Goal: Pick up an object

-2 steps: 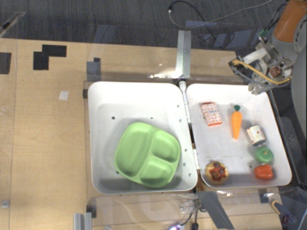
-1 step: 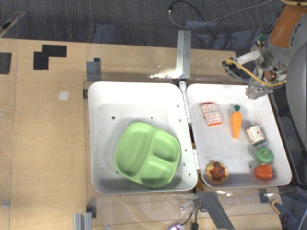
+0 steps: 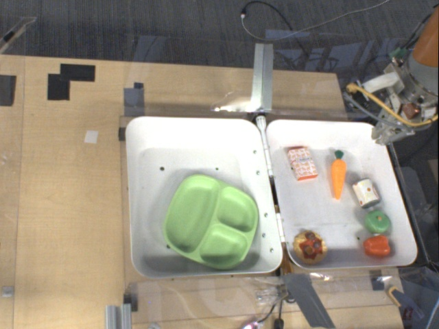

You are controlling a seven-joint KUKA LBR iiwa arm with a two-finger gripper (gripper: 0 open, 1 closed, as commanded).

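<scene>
Up at the far right corner of the right bin (image 3: 394, 170), the end effector (image 3: 401, 112) sits just outside the rim amid yellow cabling and metal fittings; whether it is open or closed cannot be made out, and nothing is seen held in it.

Closest to it among the objects is the carrot (image 3: 338, 175), lying lengthwise in the right bin's far half, orange with a small green top pointing toward the far edge. Left of the carrot lies a small box (image 3: 302, 163), white with a red pattern. Just right of the carrot, near the bin's right edge, is a little white cylinder (image 3: 365, 192). Along the near right corner sit a green round piece (image 3: 376, 221) and a red-orange one (image 3: 376, 246), almost touching. A dark reddish ball (image 3: 310, 246) rests by the near left corner.

A green divided plate (image 3: 211, 221) lies in the left bin (image 3: 147, 156), toward its near edge.
</scene>
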